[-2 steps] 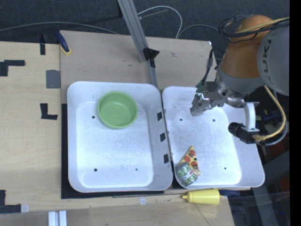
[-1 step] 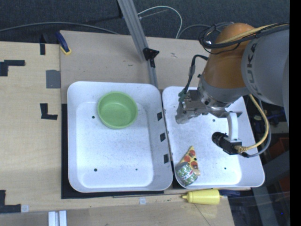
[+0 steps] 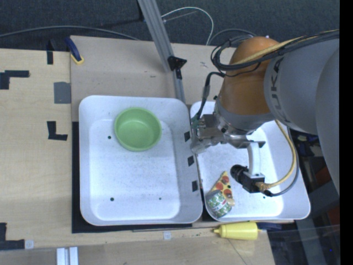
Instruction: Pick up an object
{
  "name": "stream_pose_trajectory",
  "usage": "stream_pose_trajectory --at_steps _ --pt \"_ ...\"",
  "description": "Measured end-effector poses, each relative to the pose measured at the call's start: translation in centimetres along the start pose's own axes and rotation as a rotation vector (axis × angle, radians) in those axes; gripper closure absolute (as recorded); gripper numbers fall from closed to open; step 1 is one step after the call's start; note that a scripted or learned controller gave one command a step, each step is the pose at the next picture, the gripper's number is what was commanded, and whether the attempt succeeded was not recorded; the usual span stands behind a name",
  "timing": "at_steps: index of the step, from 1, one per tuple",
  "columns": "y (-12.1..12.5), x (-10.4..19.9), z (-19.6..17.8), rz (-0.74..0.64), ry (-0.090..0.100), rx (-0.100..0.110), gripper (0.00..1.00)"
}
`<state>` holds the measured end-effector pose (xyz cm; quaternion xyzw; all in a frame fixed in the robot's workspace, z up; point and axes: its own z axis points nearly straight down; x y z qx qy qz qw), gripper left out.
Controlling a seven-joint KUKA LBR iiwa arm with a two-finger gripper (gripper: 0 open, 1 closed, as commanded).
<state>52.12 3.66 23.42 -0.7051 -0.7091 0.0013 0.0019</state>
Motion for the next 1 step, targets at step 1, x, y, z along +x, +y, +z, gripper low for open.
stream_pose_trajectory --at_steps 1 --pt "-0.25 5.15 1.22 -0.001 0.0 0.001 1.0"
